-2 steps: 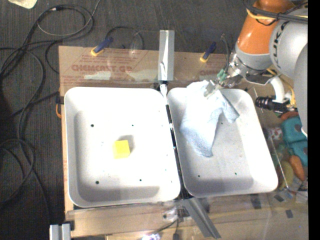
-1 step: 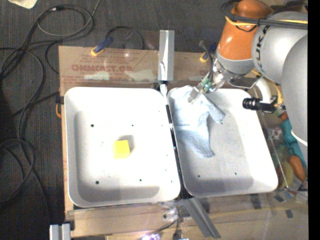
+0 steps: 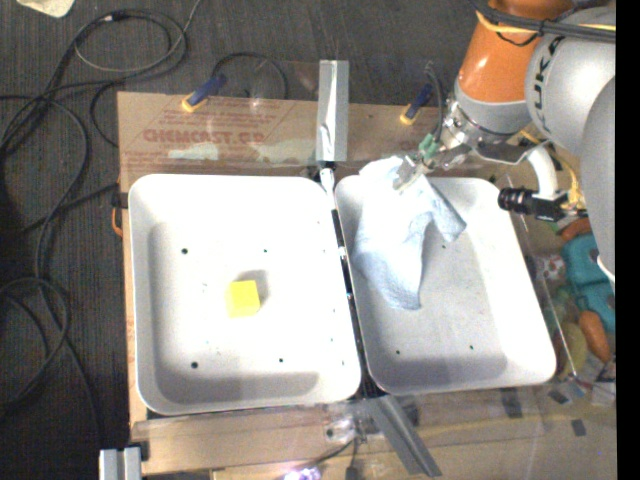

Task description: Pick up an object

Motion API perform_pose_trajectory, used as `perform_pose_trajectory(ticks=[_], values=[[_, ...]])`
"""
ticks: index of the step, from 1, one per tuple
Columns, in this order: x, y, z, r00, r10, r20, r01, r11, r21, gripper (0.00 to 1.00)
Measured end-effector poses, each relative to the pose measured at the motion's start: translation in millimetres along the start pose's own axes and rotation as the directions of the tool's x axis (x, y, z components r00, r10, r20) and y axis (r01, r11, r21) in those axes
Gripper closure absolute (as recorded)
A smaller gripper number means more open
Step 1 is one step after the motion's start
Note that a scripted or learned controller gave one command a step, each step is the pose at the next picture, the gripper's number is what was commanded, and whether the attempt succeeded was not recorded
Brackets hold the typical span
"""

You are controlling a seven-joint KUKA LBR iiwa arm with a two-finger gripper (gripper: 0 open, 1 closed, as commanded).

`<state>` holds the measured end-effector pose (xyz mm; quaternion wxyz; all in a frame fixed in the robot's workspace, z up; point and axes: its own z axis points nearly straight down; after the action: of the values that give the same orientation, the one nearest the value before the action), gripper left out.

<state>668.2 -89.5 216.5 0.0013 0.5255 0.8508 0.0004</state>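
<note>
Nearest the viewer, two shallow white bins sit side by side on the tabletop (image 3: 140, 128). The left bin (image 3: 160, 208) holds a small yellow block (image 3: 243, 298) near its middle. In the right bin (image 3: 500, 318), a pale blue-white cloth (image 3: 400, 243) is drawn up toward the far edge — its top corner is pinched between the fingers of the pincer (image 3: 418, 168), which is clenched on it, while its lower part looks to rest on the bin floor. The step in hand seems to be the lift; next calls for rising straight up without losing the grip
</note>
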Motion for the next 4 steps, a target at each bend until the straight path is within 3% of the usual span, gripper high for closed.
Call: perform_pose_trajectory(ticks=[1, 2, 3, 4], values=[[3.6, 1.9, 14.1, 0.983, -0.183, -0.001, 0.183, 0.983, 0.004, 1.0], [-19.9, -33.0, -6.2, 0.964, -0.265, -0.002, 0.265, 0.964, 0.004, 1.0], [36.0, 12.7, -37.4, 1.0, -0.01, -0.002, 0.01, 1.0, 0.003, 1.0], [-5.7, -2.5, -41.0, 1.0, -0.009, 0.0, 0.009, 1.0, 0.003, 1.0]])
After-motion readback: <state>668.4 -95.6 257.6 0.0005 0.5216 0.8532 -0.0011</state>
